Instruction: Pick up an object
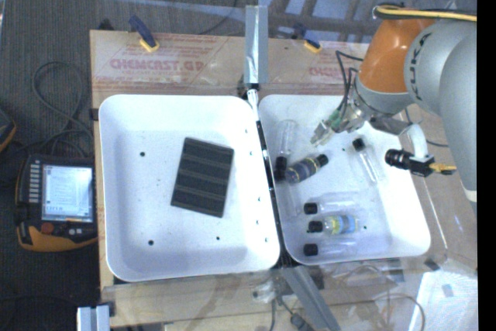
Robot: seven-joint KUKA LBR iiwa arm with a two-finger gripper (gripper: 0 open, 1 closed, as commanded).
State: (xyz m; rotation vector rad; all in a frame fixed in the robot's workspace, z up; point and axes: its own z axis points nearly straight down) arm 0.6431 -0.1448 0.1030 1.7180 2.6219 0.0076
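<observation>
Right bin (pixel 418 232): three clear black-capped bottles (pixel 329 225) at its near end; dark bottle (pixel 302 167) mid-bin by the left wall; clear tube (pixel 287 134) beyond it. Gripper (pixel 329 126) over the bin's far part, jaw state cannot be told. Left bin (pixel 124 244): black ribbed pad (pixel 203 177), centre.

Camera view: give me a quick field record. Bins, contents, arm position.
left bin: holds one dark ribbed rectangular pad, lying flat near the centre
right bin: several small clear bottles with black caps; a dark bottle on its side by the divider
arm: over the right bin's far right corner
gripper: low over the right bin's far part; nothing seen between its fingers
</observation>
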